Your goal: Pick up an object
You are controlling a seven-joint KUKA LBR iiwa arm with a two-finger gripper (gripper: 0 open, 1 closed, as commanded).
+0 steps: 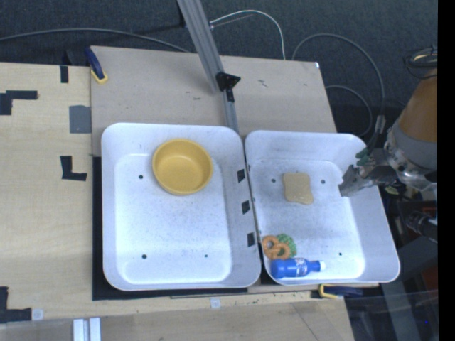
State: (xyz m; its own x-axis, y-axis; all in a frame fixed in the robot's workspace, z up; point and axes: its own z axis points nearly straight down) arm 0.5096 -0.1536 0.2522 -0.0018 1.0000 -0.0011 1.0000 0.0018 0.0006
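A tan sponge-like block [298,188] lies in the upper middle of the right bin [370,251]. A blue bottle [295,268] lies on its side at that bin's near edge. Just above it sits a small orange and green toy [278,246]. A yellow bowl [183,165] stands upright in the left bin [117,261], toward its far side. My gripper [353,182] hovers over the right rim of the right bin, to the right of the tan block and apart from it. Nothing shows between its fingers.
A grey metal pole [202,38] slants down from the top to the gap between the bins. Cables [298,45] loop on the dark floor beyond the bench. A wooden board [43,190] lies to the left of the bins.
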